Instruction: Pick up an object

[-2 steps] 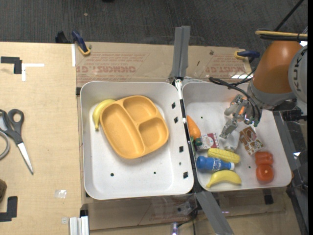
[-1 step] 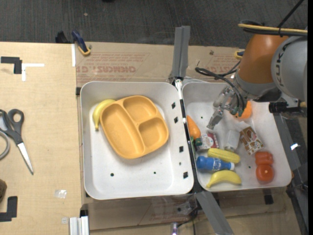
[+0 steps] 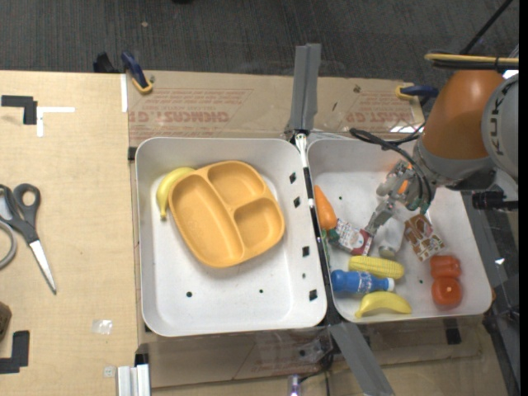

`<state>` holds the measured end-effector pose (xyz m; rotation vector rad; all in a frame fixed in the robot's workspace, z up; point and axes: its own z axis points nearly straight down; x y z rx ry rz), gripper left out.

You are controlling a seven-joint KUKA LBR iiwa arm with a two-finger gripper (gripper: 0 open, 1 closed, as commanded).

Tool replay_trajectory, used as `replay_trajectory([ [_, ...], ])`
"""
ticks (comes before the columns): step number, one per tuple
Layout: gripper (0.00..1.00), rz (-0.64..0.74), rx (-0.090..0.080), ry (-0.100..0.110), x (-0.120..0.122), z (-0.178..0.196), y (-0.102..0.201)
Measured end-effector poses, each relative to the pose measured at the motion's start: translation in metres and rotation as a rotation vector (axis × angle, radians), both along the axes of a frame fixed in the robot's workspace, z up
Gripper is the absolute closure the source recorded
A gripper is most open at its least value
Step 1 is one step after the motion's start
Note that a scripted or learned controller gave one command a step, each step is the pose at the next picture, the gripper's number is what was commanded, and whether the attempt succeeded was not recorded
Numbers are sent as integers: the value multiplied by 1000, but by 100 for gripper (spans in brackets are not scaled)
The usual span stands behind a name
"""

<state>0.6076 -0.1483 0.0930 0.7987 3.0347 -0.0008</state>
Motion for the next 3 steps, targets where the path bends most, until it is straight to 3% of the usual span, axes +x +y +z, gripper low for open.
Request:
replay_trajectory([
  [1, 0, -226, 1, -1, 32, 0, 47],
  [2, 0, -285, 1, 2, -33, -1, 14],
  [3, 0, -517, 3, 0, -129, 1, 30],
])
